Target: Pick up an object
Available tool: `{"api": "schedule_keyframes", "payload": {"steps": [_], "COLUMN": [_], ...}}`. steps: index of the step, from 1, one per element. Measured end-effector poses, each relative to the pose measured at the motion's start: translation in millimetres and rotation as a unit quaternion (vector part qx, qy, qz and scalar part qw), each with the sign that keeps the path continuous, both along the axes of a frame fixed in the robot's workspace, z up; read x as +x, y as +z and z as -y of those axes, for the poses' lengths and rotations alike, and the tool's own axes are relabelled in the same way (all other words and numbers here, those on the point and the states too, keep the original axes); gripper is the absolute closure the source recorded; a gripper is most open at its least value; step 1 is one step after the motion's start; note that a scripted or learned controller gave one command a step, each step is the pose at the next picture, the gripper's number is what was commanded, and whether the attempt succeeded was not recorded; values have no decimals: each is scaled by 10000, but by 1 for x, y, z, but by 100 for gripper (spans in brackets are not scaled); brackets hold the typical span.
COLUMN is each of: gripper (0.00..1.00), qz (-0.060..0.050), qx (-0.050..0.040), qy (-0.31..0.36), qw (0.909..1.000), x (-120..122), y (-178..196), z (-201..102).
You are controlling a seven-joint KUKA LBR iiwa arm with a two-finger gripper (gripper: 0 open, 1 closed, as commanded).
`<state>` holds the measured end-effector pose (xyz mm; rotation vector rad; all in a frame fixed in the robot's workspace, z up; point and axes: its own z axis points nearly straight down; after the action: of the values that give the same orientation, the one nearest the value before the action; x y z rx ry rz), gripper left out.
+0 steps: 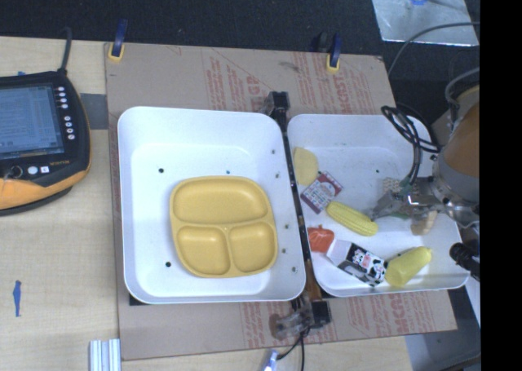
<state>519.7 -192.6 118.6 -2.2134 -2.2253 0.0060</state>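
A grey robot arm (458,149) reaches in from the right side of the camera view, with an orange band showing above its wrist. Black cables loop beside the wrist, on the side away from the arm's base. Below the wrist hangs a two-finger gripper (400,205) of pale metal, lowered and angled toward the left. Its thin fingers (385,208) point leftward and down, their tips close together, with nothing visibly between them.

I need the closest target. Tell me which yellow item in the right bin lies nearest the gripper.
The ridged yellow toy corn cob at the bin's middle: its right end lies just left of the gripper. The smooth yellow piece sits lower; the pale yellow piece farthest left.
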Motion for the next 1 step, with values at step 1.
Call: {"api": "schedule_keyframes", "payload": {"steps": [1], "gripper": [0], "qz": [-1], "qx": [58], "qy": [40], "qw": [10000], "x": [40], "y": [-27], "z": [12]}}
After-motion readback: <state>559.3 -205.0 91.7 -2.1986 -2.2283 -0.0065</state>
